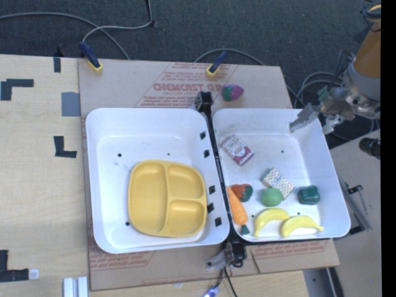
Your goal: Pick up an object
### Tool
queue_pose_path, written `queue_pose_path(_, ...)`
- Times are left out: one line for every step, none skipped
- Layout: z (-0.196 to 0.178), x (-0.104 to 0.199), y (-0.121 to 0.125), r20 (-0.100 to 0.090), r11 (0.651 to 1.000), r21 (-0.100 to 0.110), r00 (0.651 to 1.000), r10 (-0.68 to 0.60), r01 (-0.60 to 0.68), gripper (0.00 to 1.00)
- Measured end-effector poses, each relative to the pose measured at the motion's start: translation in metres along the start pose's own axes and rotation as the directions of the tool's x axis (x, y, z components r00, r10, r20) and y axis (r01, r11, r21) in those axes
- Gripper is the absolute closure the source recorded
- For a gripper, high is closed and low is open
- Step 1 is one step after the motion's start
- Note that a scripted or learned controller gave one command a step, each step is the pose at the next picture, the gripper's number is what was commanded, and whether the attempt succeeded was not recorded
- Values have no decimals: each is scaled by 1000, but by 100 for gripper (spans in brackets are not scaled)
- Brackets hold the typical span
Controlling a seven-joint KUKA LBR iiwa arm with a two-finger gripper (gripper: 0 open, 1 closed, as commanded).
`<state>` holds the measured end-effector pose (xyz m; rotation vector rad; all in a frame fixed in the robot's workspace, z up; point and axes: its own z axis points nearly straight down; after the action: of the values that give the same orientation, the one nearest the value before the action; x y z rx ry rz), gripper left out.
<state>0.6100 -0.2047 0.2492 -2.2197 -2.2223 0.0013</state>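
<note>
progress: nothing picked yet | gripper (314, 117) above right bin (337, 184) far rim, can't tell claw opening, holds nothing visible | toys incl. banana (300, 225) untouched

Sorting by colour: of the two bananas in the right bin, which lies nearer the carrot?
The left banana, curved beside the carrot; the other banana lies farther right, below the dark green pepper.

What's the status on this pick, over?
Grey two-finger gripper above right white bin's upper right rim, holding nothing. Small toy foods and packets lie untouched on bin floor. Nothing in the way.
</note>
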Motion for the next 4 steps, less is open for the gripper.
queue_pose_path(91, 55, -14, -1, 1000, 2, 1000, -1, 1, 0)
queue_pose_path(162, 101, -104, 4, 1000, -9, 1000, 3, -3, 0)
queue_pose_path(162, 73, -17, 3, 1000, -9, 1000, -1, 1, 0)
queue_pose_path(163, 99, 38, 1, 1000, -5, 1000, -2, 2, 0)
